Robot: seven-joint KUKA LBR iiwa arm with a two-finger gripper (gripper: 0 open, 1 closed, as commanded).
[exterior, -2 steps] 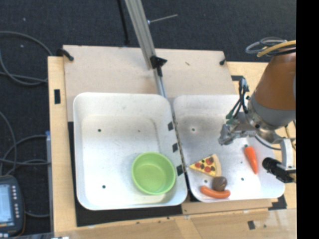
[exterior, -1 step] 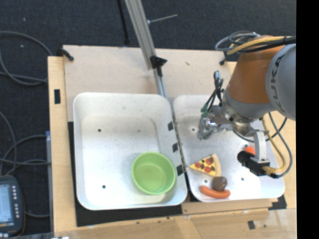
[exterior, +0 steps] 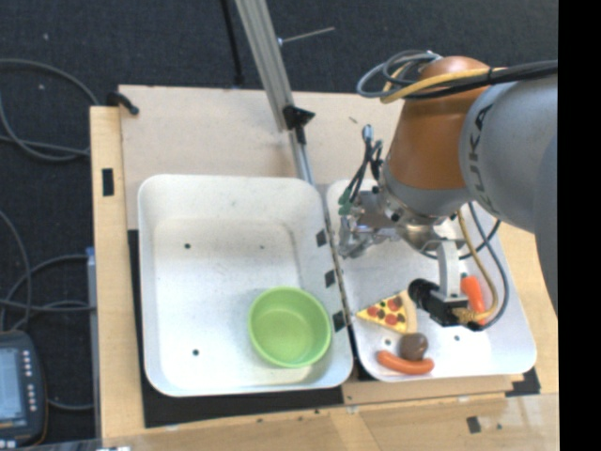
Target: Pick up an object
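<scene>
The gripper (exterior: 350, 236) hangs at the left wall of the right bin (exterior: 507, 346), beside the left bin (exterior: 188, 214); whether it is spread or pressed together cannot be told. A pizza slice (exterior: 390, 313), a brown lump (exterior: 412, 346) and an orange sausage (exterior: 406, 365) lie at the right bin's near end, apart from the gripper. A green bowl (exterior: 289, 326) sits in the left bin's near right corner.

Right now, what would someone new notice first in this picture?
The big grey arm with its orange band looms over the right bin. A bright green bowl sits in the left bin, at its lower right corner. A toy pizza slice and a sausage lie in the right bin.
</scene>
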